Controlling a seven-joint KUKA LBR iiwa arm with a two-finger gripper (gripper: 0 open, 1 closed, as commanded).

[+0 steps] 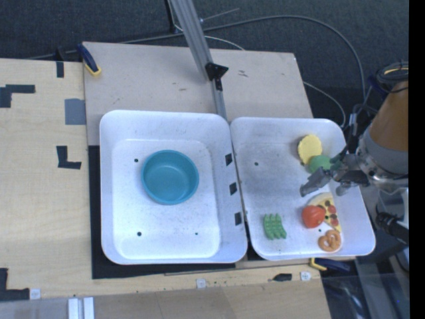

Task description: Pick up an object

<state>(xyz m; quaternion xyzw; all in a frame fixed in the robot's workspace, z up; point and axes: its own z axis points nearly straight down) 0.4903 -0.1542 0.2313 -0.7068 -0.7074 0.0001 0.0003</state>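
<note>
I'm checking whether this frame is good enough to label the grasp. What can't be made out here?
- Gripper: camera view, too small and dark to read its state.
- Green object: partly covered by the gripper.
- Pizza slice toy: details too small; tomato overlaps it.

Even, bright overhead light, soft shadows beneath the bins, slight overall softness, mild grain, no glare

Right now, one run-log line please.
hand over right bin, open, holding nothing | nearest: tomato, green ball | blue bowl in left bin
</note>
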